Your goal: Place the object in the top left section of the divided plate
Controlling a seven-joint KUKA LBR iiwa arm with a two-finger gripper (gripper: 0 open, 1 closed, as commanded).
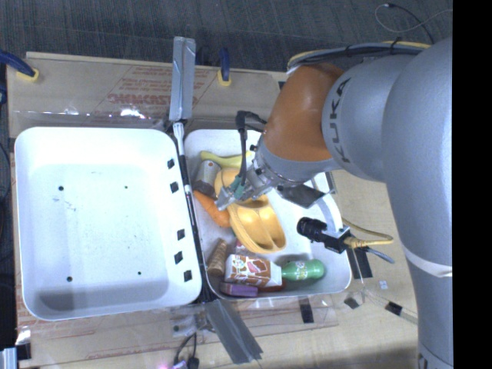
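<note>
Fingers low in the right bin, over the yellow divided plate

Nearest, below the fingers (233,194), lie a green bottle (301,269) and a snack packet (247,268); the yellow divided plate (257,227) sits just beneath them, an orange carrot (213,207) beside, a banana (221,160) beyond. Whether the fingers are spread, I cannot tell.

The counter (369,198) is a pale wooden top carrying two shallow white bins side by side. The left bin (96,217) touches the right bin (338,279) along a metal divider strip (181,79). Clear plastic sheeting (92,102) lies behind them.
</note>
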